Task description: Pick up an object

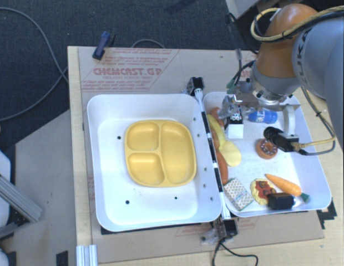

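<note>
Over right bin (319, 195), gripper (234, 127) hangs above banana (224, 146); finger state unreadable. Left bin (100, 165) holds 1 yellow divided plate (160, 152).

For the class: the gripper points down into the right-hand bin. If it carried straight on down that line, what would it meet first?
Most likely the yellow banana, which lies just below the gripper near the right bin's left wall. Depth is hard to judge from this slanted view, so it might touch the bin floor beside it instead.
</note>
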